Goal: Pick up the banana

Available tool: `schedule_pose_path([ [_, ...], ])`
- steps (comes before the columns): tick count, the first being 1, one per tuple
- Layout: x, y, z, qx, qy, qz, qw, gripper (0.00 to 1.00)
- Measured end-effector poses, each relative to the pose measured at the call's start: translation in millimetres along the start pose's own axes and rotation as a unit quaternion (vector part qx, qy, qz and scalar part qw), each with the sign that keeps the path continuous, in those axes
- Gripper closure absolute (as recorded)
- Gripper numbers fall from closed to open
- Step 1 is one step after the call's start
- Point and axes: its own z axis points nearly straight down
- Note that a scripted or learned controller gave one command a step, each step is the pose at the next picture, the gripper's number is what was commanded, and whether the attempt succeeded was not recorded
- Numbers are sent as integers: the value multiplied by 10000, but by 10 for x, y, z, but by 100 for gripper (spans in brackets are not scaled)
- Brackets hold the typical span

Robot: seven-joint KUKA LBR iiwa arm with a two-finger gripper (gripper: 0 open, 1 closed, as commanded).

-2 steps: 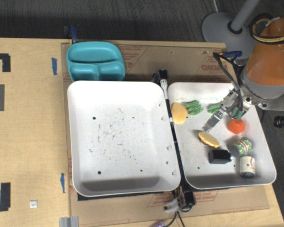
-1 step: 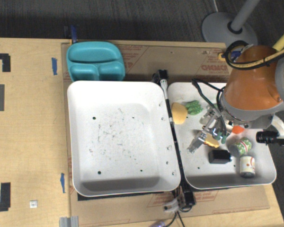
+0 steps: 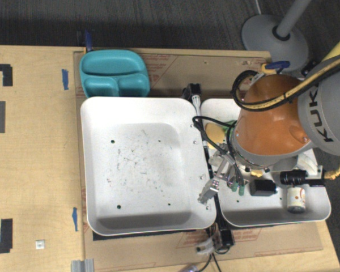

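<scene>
Beneath the arm (image 3: 272, 118), banana (image 3: 216, 132) mostly hidden

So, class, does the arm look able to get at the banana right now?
Probably yes: the gripper hangs by the right bin's left wall, near the banana, nothing seen between them, though the arm hides most of it.
</scene>
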Motion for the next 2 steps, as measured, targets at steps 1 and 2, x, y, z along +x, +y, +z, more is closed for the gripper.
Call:
schedule_pose_path([
  [1,-12,8,-102,-16,-20,10,10000,100],
  [2,-23,19,-205,-33,-41,17,10000,100],
])
